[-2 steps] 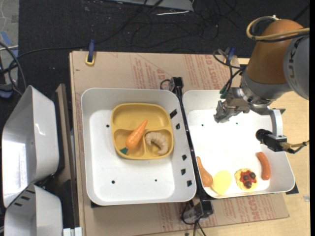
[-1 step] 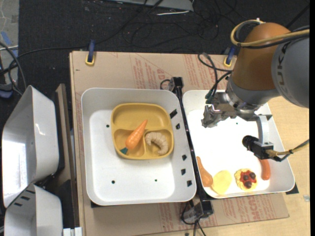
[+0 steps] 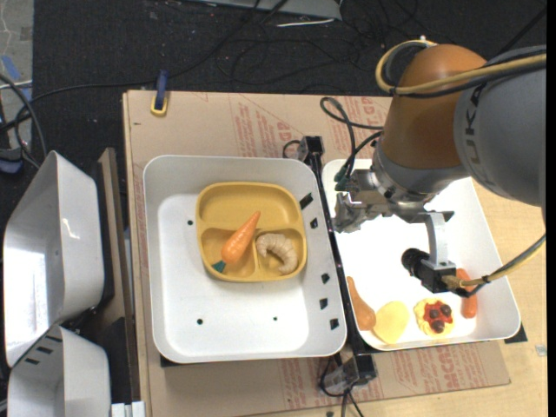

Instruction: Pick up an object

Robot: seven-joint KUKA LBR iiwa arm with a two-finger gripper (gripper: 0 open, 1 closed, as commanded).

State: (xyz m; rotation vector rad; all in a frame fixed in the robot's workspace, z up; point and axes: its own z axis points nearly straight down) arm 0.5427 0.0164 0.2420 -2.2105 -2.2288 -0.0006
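Pincer point(image 3: 346, 208), grip state indiscernible, at 10 o'clock in shallow white right bin point(image 3: 387, 263); shift toward 6 o'clock, straddle slim orange plastic piece point(image 3: 360, 305) crosswise.

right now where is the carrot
In the camera view the carrot lies on the yellow divided plate in the left bin, just left of the pale curled shrimp.

The left bin point(image 3: 234, 324) and right bin point(image 3: 387, 250) are white. The plate point(image 3: 248, 196) is mustard yellow, its carrot point(image 3: 241, 238) orange, the round toy point(image 3: 434, 316) yellow with red and dark spots.
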